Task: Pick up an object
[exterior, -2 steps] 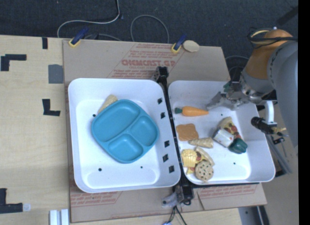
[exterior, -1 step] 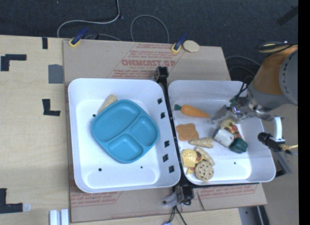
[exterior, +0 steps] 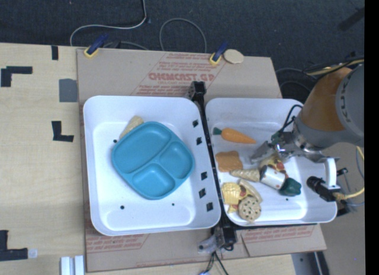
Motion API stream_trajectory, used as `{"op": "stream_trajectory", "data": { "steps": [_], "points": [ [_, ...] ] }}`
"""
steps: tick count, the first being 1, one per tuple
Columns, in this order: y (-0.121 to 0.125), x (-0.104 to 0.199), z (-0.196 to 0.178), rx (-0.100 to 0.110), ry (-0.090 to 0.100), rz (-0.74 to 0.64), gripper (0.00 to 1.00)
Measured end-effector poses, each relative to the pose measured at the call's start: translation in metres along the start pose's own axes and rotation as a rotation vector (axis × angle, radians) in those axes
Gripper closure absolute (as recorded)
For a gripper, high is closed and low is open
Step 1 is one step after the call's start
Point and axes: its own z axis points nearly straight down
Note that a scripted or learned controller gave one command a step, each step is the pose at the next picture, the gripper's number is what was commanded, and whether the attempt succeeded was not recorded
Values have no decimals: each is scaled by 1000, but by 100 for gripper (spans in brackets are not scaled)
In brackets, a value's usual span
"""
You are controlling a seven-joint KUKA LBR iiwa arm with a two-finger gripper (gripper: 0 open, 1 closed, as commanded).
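The right bin (exterior: pixel 249 111) holds an orange carrot (exterior: pixel 236 136), a brown bread slice (exterior: pixel 228 161), a pale cone (exterior: pixel 245 174), a white bottle with a dark green cap (exterior: pixel 279 181), a yellow waffle piece (exterior: pixel 231 192) and a chocolate-chip cookie (exterior: pixel 250 210). My gripper (exterior: pixel 266 151) reaches in from the right and hangs low over the middle of this bin. It is right of the bread, just above the cone and the bottle. Nothing shows in its grasp.
The left bin (exterior: pixel 100 208) holds a blue divided plate (exterior: pixel 154 159) with a tan food piece (exterior: pixel 131 127) tucked under its far left edge. A black divider (exterior: pixel 204 149) runs between the bins. Cables (exterior: pixel 323 185) trail by the arm at the right rim.
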Motion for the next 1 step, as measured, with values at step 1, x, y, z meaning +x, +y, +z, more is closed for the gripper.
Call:
{"op": "stream_trajectory", "data": {
  "steps": [1],
  "points": [
    [-22,19,0,-2,-1,1,0]
  ]
}}
